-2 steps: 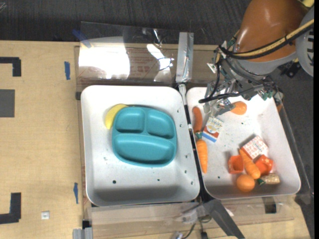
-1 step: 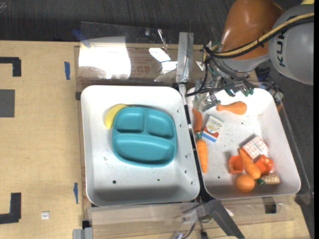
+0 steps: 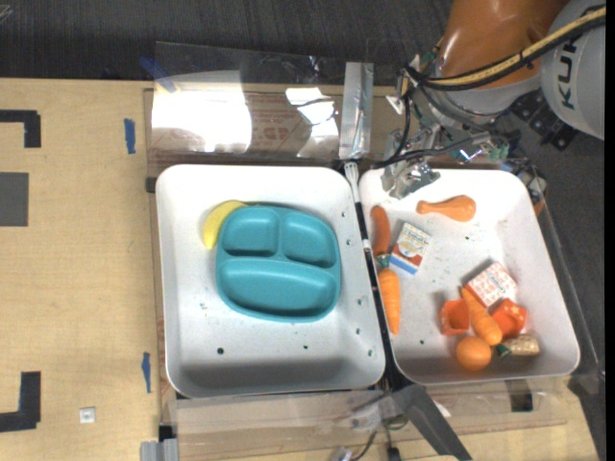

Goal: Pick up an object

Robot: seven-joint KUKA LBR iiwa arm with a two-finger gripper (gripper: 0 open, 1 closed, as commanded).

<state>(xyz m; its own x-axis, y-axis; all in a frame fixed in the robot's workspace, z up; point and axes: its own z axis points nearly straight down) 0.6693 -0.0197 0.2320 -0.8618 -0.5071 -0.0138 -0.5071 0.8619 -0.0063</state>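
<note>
Where bins meet, carrot (image 3: 389, 299) alongside wall.

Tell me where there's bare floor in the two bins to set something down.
Left bin: open floor in front of the teal divided plate and along its left wall. Right bin: a bare patch mid-floor between the drumstick, small carton and red-and-white box. Crowded: the front right toy cluster and the carrot along the divider.
</note>
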